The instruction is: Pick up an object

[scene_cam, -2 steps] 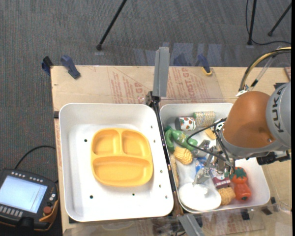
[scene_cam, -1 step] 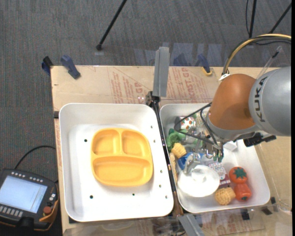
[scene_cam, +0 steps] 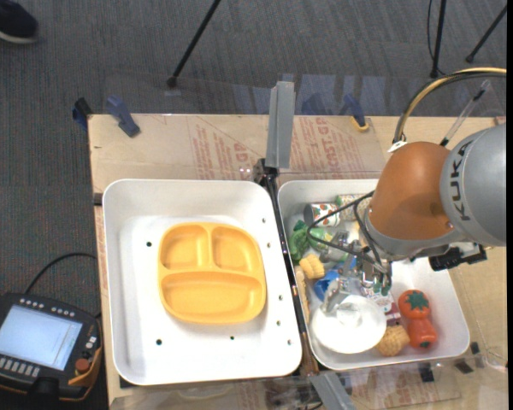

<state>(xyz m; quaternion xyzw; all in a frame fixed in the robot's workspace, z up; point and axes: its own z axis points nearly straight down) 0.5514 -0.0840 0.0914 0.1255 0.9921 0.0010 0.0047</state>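
Orange wrist band [scene_cam: 410, 190] tops the hand [scene_cam: 372, 272], grip state indeterminate, above an upright orange toy [scene_cam: 417, 314] in the right bin [scene_cam: 457, 314].

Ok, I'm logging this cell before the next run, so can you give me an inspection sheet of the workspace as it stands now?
Surface: wooden bench bearing two shallow white bins, left bin and right bin.
Job's things: right bin holds a white round bowl, an orange and red toy, a yellow knobbly toy, green pieces and other small items, crowded together.
Clutter: yellow three-compartment plastic tray lies flat in the left bin.
Grippers: gripper is low over the right bin's pile, beneath the orange band; no object seen between its fingers.
Cables: black cable on the floor at left.
Surroundings: grey carpet, tripod legs, handheld control pendant at lower left.
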